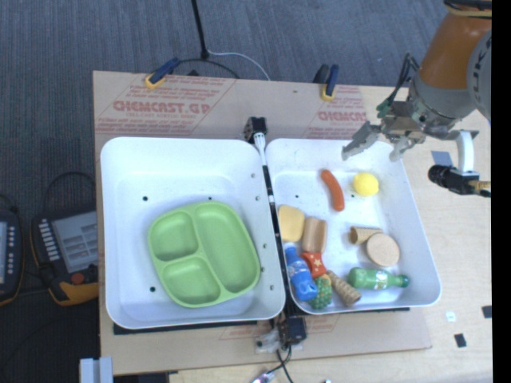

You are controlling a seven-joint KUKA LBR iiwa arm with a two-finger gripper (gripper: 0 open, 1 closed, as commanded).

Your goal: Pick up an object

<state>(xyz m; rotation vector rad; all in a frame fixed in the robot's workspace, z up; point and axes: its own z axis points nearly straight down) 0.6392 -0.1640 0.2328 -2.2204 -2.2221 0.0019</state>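
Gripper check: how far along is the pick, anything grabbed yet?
Nothing looks picked yet. The two-finger gripper hangs open above the far edge of the right white bin, nothing between its fingers. The nearest items, a small yellow ball and a red sausage-shaped toy, lie in the bin. Left: descend, close on one item and lift it.

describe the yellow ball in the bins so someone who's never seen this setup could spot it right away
Start at the right white bin, the one crowded with toy food. Look toward its far end, beside the red sausage. The yellow ball lies just right of it, the only small, round, bright yellow piece there; the hand hovers above that corner.
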